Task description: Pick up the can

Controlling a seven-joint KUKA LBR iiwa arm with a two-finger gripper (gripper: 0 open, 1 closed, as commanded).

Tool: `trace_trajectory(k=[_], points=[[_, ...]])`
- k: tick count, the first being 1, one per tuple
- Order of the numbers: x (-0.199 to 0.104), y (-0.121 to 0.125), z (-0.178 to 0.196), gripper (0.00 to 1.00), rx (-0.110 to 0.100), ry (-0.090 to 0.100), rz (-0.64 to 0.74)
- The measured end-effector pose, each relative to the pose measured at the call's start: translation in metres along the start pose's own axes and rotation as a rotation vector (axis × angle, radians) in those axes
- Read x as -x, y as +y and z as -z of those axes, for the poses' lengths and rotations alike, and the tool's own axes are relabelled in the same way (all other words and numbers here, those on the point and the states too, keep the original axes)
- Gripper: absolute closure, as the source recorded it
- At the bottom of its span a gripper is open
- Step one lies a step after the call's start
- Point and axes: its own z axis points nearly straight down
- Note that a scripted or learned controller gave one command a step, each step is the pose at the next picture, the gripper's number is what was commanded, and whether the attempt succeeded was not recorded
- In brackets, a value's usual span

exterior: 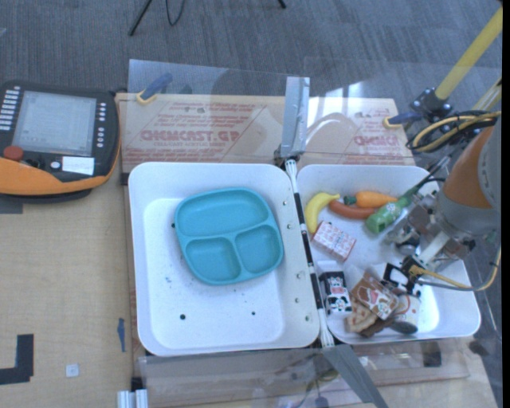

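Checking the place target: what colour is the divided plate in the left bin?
Light blue, plain. The divided plate shows clearly in the camera view.

You look down on a tan wooden bench [56, 271] set on grey carpet [335, 40]. On the carpet at the top you see thin black stand legs [155, 12]. A clear acrylic sheet [207, 119] with red lettering lies along the bench's far edge, with a metal bar [295, 115] standing across it. At the left sits an orange and grey pendant [56, 139] with a pale screen. At your lower left, black tape [20, 358] marks the bench. Light is even and soft.
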Motion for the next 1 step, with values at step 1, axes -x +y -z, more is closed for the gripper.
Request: trace_trajectory(k=[1], points=[[-0.0004,-0.0008,0.0099,1.0,-0.001,-0.002,0.004]])
